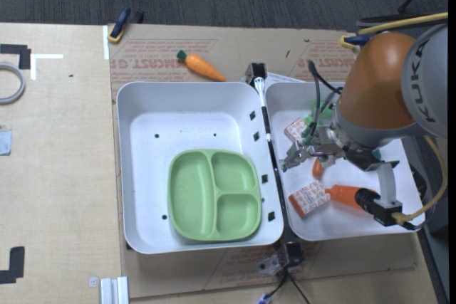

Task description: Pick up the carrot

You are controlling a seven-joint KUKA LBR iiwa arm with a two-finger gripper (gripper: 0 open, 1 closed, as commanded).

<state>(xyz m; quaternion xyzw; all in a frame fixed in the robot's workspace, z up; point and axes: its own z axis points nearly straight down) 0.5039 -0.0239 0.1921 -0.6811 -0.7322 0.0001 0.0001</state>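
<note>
In the camera view, the carrot (201, 66) lies on the cardboard behind the left bin (135, 153), outside both bins, while the gripper (296, 155) hangs low in the right bin (399, 221), well apart from it. The likely failure is a grab in the wrong place: the gripper is among clutter, beside a small orange piece (318, 167), an orange bottle (347, 195) and printed packets (309, 197); the orange items could be mistaken for the target. Whether the gripper is open or closed, I cannot tell. The green divided plate (214, 194) sits in the left bin.
</note>
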